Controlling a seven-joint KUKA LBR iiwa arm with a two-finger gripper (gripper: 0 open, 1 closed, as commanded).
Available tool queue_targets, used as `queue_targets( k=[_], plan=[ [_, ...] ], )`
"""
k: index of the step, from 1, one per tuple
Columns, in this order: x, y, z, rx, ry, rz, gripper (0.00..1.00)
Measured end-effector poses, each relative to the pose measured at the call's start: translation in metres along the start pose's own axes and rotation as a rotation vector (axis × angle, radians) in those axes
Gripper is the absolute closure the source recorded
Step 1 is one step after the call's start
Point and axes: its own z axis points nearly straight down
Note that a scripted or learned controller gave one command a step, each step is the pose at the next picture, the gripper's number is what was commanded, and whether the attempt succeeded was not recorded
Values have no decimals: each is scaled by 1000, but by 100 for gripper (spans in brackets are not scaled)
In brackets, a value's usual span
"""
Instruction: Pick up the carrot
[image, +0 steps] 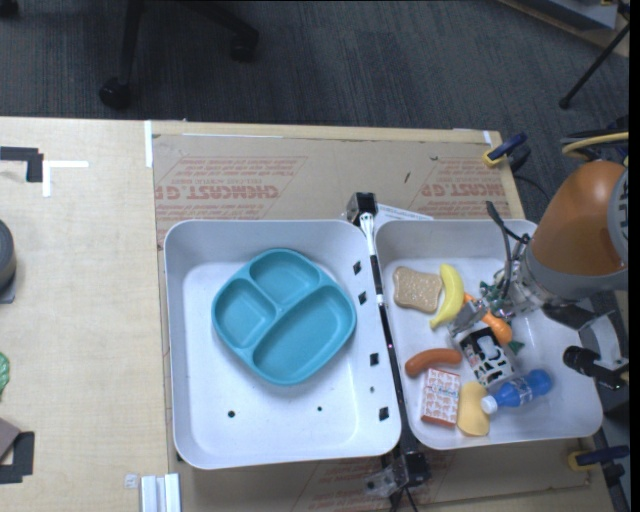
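The carrot (498, 327), small and orange with a green top, lies in the right bin (575, 415) just right of the banana. My gripper (482, 356) is low in that bin, its black and white body right against the carrot's lower left side. The arm's wrist hides part of the carrot. I cannot see the carrot held between anything.
Around the gripper in the right bin lie a banana (449, 295), a bread slice (416, 288), a sausage (432, 360), a small red carton (440, 394), a yellow piece (473, 409) and a blue bottle (518, 390). The left bin (195, 420) holds a blue divided plate (284, 316).
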Motion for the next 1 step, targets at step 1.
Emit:
queue_targets(
  k=[1],
  plan=[
    [-2, 1, -10, -4, -3, 8, 100]
  ],
)
